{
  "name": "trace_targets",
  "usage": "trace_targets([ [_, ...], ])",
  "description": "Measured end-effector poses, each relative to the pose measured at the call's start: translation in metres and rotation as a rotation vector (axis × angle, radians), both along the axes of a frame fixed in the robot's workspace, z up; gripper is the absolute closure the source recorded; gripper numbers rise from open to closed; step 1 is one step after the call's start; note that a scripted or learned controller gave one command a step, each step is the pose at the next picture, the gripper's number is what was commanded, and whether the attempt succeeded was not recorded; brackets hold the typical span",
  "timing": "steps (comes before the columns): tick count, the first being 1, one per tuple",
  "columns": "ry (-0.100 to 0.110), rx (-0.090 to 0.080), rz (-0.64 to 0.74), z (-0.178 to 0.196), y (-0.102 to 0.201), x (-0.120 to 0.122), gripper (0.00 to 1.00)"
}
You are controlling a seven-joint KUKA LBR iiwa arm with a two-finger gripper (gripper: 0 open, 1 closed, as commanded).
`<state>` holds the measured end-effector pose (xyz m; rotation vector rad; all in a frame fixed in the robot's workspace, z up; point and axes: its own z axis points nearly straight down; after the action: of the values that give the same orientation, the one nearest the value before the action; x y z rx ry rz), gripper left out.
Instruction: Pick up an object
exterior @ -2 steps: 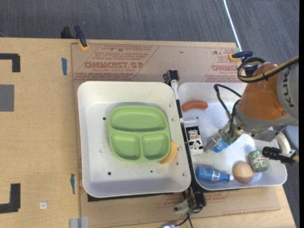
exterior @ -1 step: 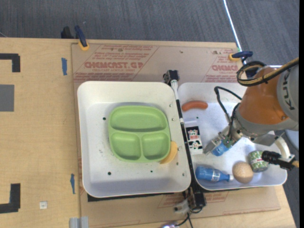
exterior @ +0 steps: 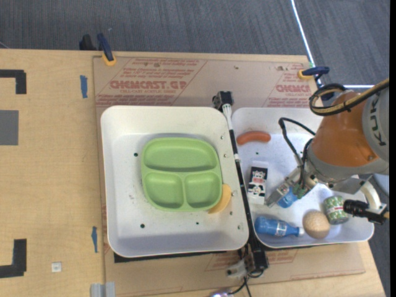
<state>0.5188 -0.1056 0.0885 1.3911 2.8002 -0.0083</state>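
Two white bins [exterior: 117, 166], green tray [exterior: 181, 172]

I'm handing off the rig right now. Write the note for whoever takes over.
Hand: low in the right bin, over a blue object; grip state unclear.
Right bin also holds a hot dog, black-and-white box, blue bottle, beige ball, green can.
Left bin: green divided plate, banana.
Done: no lift confirmed.
Left: secure one object and raise it.

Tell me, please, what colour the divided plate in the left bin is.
Light green: the divided plate shows plainly in the camera view.
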Motion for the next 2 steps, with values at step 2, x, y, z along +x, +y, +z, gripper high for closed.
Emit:
trace_targets([
  [2, 0.002, 0.009, -0.002, -0.0013, 0.0069, -0.0098, 0.0],
])
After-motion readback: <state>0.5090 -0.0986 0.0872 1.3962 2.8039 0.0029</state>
